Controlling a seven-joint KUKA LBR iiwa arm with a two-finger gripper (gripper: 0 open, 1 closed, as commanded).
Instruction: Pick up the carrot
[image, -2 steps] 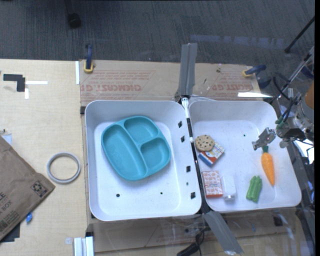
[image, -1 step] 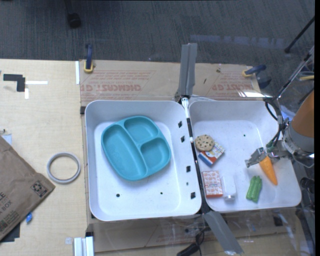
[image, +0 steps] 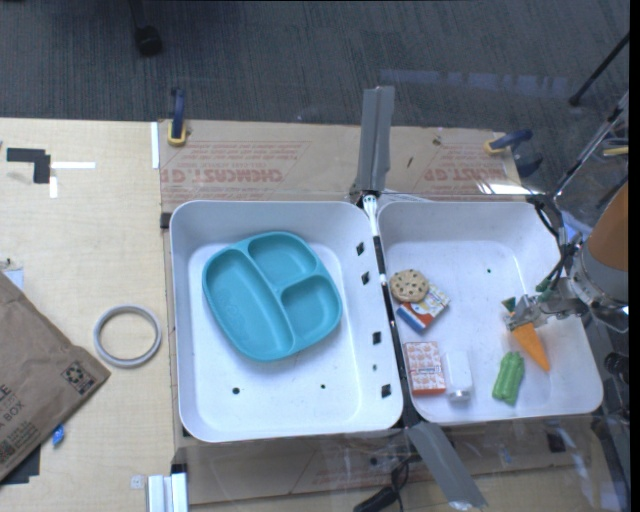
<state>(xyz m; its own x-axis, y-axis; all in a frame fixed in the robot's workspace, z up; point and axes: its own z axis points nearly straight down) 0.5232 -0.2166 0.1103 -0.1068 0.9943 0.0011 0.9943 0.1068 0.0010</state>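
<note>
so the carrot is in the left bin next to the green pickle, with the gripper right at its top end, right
Not quite: the carrot lies in the right bin, not the left one, which holds the blue divided plate. The rest stands: the green pickle is just beside the carrot, and the gripper is at its top end. The camera view shows this.

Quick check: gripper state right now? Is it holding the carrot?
Gripper: at the top end of the carrot in the right bin; open or closed cannot be told, and no hold on the carrot can be confirmed.
</note>
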